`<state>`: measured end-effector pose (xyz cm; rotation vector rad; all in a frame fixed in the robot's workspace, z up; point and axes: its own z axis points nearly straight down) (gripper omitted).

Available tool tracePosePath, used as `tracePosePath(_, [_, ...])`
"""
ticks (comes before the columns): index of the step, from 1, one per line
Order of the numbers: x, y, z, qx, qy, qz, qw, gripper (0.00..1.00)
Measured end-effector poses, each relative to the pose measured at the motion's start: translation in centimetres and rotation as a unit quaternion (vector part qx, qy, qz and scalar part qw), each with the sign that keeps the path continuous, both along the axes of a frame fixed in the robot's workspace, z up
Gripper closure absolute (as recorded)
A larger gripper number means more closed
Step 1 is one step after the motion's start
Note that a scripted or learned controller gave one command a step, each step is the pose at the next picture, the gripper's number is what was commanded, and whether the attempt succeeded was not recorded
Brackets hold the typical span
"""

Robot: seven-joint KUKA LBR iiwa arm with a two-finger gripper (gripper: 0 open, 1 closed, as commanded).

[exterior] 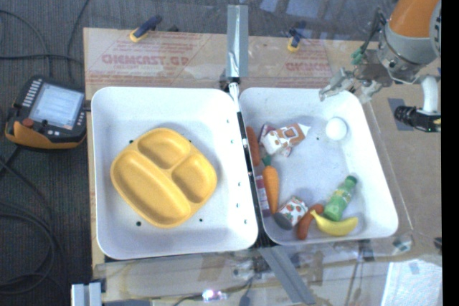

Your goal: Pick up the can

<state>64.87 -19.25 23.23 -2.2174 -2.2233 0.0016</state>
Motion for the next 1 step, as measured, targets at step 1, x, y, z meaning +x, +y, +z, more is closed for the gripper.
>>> tracePosePath(1, [-0.97, 6.55, -13.01, -0.0009, -0.004, 0.004, 1.0, 0.0])
